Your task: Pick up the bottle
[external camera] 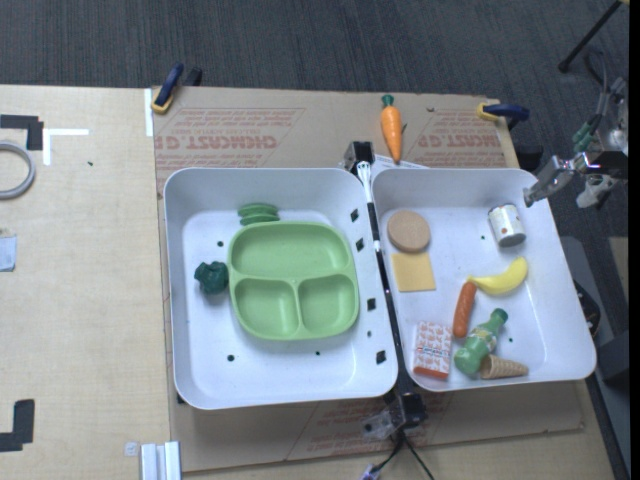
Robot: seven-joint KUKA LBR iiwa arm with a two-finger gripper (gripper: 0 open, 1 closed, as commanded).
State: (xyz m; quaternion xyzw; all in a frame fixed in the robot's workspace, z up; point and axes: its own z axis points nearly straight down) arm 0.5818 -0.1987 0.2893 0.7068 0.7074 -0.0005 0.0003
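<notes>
Left of centre, a white bin (190, 368) carries a green divided tray (294, 280); lower right, its twin bin (556, 298) holds, in descending bulk, a banana (503, 277), the green bottle (480, 343) lying tilted near the bottom edge, and an ice-cream cone (503, 369) touching its base. At the upper right edge hangs the gripper (590, 163), well apart from the bottle, its pincer state impossible to tell. A sound pick would probably descend across the bottle's body, between the carrot stick (463, 309) and the cone.

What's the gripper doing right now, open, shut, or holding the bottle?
Gripper: at the right bin's far right edge, holding nothing; open or shut cannot be told. The green bottle lies untouched in that bin.
</notes>
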